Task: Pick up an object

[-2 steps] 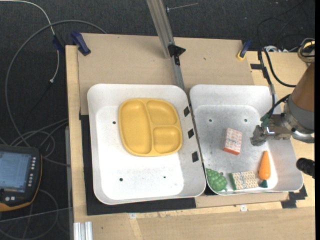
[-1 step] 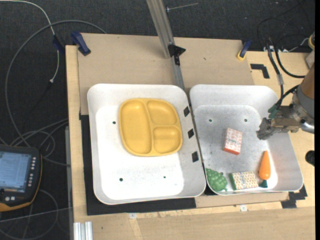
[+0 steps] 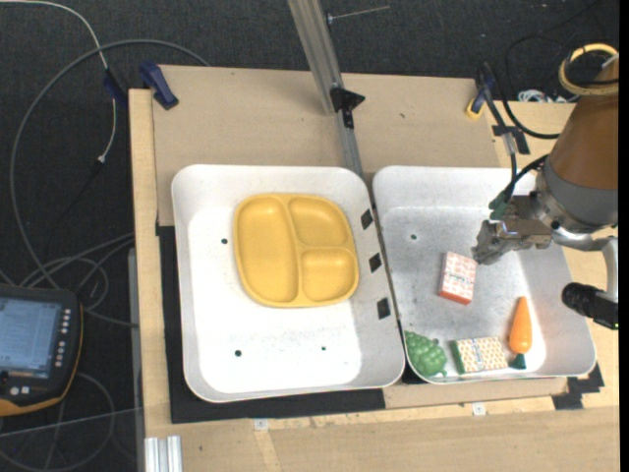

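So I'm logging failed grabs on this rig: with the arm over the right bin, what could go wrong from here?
1. The gripper sits up and to the right of the small pink box, so a straight descent may miss or only clip it.
2. The carrot, patterned box and green toy crowd the right bin's near rim; a grab there could nudge neighbours or hit the wall.

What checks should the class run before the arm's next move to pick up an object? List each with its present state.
1. Objects lie in the right bin: ok; a box, carrot, green toy and patterned block.
2. Gripper is over that bin: ok.
3. Gripper is above the box: not ok; it stands beside it, to the upper right.
4. Box lies apart from the other objects: ok.
5. Finger opening: cannot tell.
6. Yellow tray sits in the left bin, away from the arm: ok.
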`<state>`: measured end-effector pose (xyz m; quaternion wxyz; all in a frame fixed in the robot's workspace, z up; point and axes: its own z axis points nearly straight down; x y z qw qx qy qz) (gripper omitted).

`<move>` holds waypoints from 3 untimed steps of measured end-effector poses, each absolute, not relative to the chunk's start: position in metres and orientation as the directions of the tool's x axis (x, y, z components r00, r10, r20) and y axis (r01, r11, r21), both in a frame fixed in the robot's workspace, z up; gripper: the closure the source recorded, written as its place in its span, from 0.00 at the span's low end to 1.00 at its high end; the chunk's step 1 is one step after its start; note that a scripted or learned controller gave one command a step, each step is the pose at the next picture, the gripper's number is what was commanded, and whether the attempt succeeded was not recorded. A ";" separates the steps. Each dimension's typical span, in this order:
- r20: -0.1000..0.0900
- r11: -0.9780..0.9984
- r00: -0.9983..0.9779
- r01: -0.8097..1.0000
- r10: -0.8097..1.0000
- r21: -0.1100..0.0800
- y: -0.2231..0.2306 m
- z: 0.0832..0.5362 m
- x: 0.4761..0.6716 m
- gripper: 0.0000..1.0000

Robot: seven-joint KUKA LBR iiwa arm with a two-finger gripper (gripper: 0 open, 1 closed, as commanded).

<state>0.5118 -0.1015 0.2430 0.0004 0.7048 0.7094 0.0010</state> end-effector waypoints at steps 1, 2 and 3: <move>0.003 0.006 -0.006 1.000 1.000 -0.002 -0.055 0.235 0.521 1.00; 0.002 0.007 -0.007 1.000 1.000 -0.001 -0.002 0.226 0.532 1.00; 0.003 0.008 -0.008 1.000 1.000 0.003 0.055 0.235 0.557 1.00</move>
